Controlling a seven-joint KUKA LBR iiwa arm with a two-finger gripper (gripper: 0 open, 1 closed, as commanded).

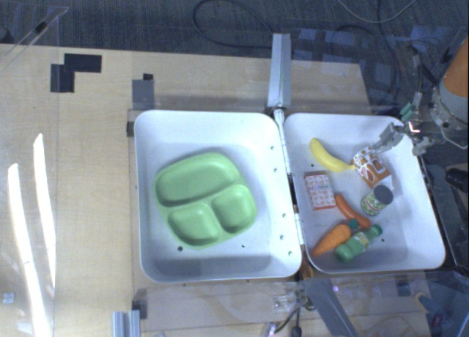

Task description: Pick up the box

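The arm's jaws (387, 139) hover over the far right part of the right bin (432, 226), and whether they stand apart or together cannot be told from this slanted view. Nothing is seen between them. The box (318, 190), small and flat with a red printed face, lies well to the left of the jaws and nearer the camera, close to the bin's inner wall. A banana (327, 157) lies between. Just below the jaws sits an orange carton (371, 169), then a can (377, 199). The approach seems the step in hand; next the jaws must cross left. Room is tight: carrots (333, 236) crowd the box's near side.
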